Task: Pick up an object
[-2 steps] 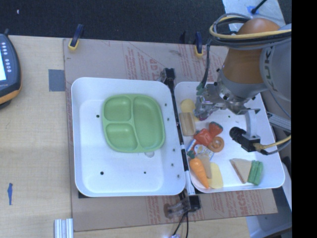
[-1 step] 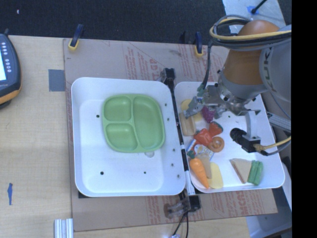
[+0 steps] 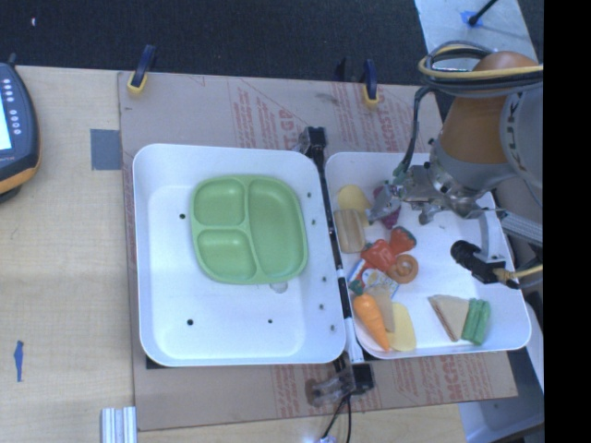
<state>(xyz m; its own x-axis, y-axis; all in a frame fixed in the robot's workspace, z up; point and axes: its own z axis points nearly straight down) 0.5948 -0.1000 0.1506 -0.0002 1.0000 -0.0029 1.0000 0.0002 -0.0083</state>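
Note:
The right bin [image 3: 513,338] holds several toy foods. A yellow piece [image 3: 351,197] and a tan slab [image 3: 349,232] lie along its left wall. A red piece [image 3: 391,248] and an orange ring [image 3: 404,269] sit in the middle. An orange carrot [image 3: 369,317] and a pale yellow wedge [image 3: 403,329] lie at the front left. A tan wedge [image 3: 449,314] and a green piece [image 3: 476,321] rest at the front right. My gripper [image 3: 395,199] hangs low over the bin's back middle, just above a small dark purple piece [image 3: 390,216].
The left bin [image 3: 157,247] carries a green divided plate [image 3: 249,229]. A black divider [image 3: 328,220] runs between the bins. Clamps [image 3: 140,70] hold the cardboard's far edge. A handheld pendant [image 3: 11,127] lies at the far left of the bench.

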